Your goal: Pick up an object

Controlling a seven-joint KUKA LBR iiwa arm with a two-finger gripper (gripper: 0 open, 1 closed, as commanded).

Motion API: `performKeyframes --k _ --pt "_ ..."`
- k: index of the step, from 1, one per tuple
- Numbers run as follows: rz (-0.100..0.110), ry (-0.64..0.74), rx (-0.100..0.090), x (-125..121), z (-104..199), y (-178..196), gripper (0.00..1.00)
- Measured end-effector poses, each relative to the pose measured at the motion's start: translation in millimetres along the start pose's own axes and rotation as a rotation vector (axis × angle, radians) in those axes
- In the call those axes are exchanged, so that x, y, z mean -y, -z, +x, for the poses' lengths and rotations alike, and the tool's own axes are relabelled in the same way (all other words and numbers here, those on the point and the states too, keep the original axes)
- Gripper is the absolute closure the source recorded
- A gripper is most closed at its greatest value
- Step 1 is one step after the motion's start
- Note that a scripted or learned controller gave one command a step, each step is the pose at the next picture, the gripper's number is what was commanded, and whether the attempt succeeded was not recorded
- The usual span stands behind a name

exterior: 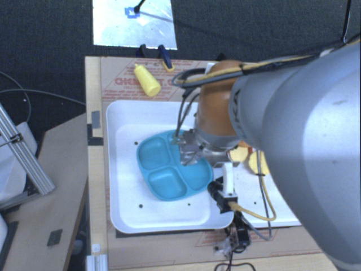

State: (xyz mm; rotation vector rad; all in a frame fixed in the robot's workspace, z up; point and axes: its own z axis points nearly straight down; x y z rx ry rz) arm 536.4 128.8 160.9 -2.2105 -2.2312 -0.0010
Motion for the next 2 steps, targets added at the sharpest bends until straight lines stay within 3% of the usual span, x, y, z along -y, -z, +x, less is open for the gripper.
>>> performKeyframes --k 1,2 --pt "-0.005 -0.009 0.001 -49.9 -19.7 -0.1 1.0" --pt "0.004 -0.009 0.0 29.1 -21.4 24.4 1.0"
